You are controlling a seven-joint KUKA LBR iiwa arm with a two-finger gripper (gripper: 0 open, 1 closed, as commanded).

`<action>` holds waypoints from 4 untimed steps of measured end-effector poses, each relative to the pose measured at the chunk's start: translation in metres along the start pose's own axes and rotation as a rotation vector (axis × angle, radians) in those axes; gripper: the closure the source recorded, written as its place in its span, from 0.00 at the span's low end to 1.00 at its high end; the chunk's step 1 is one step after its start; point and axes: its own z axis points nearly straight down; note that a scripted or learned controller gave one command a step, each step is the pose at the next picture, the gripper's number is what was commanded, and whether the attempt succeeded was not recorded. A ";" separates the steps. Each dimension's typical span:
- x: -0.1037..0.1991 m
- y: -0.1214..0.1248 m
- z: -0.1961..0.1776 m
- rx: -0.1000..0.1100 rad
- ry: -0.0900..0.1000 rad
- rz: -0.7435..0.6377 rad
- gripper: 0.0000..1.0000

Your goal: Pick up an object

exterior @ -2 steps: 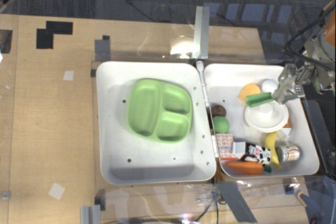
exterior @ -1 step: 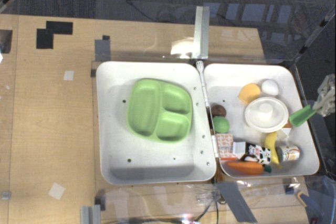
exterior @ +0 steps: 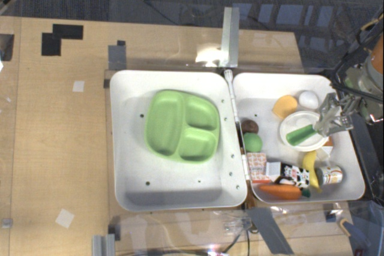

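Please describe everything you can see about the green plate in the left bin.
The green plate is light green and looks like smooth plastic. It has rounded corners and raised ridges that split it into three sections: one long section on its left side and two smaller ones on its right. It lies flat, turned a little against the walls of the left bin, around the middle of the floor. It rests on the white floor, and nothing lies in its sections. The gripper is far from it, over the right bin.

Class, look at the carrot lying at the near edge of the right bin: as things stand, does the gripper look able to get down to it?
Probably yes. The carrot lies uncovered on top, and the gripper hovers in the same bin. The bin wall and the cow-patterned toy crowd it.
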 end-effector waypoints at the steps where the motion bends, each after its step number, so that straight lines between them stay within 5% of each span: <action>1: -0.023 -0.051 -0.049 0.012 -0.011 -0.145 1.00; 2: 0.040 -0.035 0.019 0.005 -0.003 -0.132 1.00; 3: 0.002 -0.044 -0.037 0.010 -0.012 -0.001 1.00; 4: -0.050 0.030 0.016 0.003 -0.006 0.082 1.00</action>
